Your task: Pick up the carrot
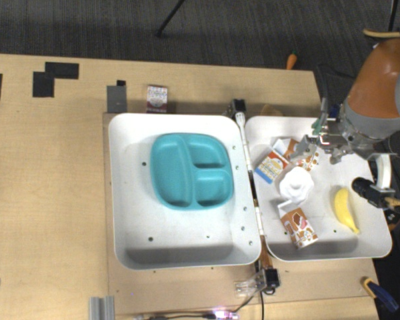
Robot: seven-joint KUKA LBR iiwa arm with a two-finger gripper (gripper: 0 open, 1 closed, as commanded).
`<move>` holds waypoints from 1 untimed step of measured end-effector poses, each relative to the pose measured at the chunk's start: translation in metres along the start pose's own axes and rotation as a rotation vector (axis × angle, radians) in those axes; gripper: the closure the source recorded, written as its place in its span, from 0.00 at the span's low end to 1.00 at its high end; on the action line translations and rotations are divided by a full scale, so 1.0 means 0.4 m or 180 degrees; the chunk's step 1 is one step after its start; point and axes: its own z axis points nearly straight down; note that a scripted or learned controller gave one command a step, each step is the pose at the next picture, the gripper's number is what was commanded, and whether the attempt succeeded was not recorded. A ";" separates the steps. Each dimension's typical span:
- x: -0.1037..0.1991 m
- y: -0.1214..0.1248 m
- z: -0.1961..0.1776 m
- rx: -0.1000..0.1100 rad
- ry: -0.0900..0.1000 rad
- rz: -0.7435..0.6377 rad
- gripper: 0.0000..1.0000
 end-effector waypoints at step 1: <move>0.004 0.006 -0.030 -0.0020 -0.0002 -0.0022 1.00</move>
